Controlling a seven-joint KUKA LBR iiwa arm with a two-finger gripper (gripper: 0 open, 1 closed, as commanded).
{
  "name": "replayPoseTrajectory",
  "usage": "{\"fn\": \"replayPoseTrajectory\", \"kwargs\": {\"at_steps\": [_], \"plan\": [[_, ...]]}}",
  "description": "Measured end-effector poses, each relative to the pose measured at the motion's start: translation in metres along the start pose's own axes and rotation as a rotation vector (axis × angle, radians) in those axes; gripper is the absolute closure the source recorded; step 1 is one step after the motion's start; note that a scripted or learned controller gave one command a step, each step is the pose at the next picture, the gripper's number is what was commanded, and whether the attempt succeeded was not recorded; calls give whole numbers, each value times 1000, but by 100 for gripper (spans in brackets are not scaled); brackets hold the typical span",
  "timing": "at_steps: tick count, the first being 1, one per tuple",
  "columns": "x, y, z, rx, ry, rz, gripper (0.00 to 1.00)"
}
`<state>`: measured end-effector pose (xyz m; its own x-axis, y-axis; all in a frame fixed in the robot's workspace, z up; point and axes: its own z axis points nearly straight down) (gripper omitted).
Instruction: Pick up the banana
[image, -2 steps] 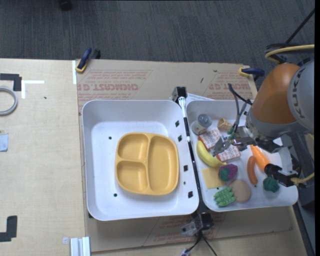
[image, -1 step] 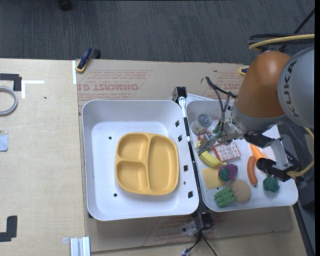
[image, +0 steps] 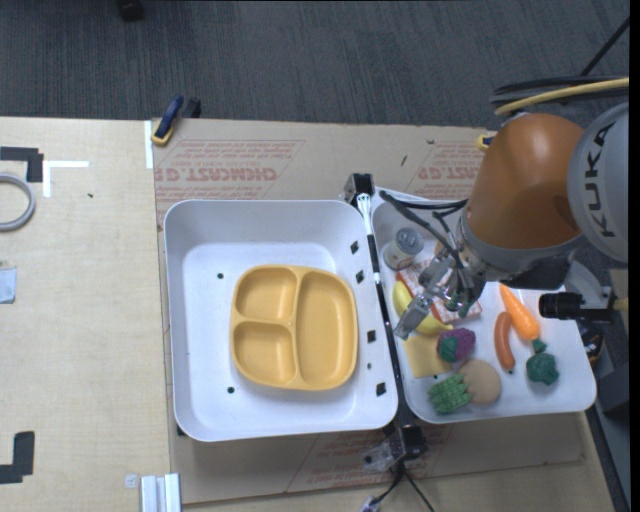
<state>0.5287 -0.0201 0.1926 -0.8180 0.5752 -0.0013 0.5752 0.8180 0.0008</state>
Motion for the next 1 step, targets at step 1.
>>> {"fn": "replayPoseTrajectory", "kwargs": {"at_steps": [1], "plan": [[-2,44,0,-1,-1,-273,0]]}}
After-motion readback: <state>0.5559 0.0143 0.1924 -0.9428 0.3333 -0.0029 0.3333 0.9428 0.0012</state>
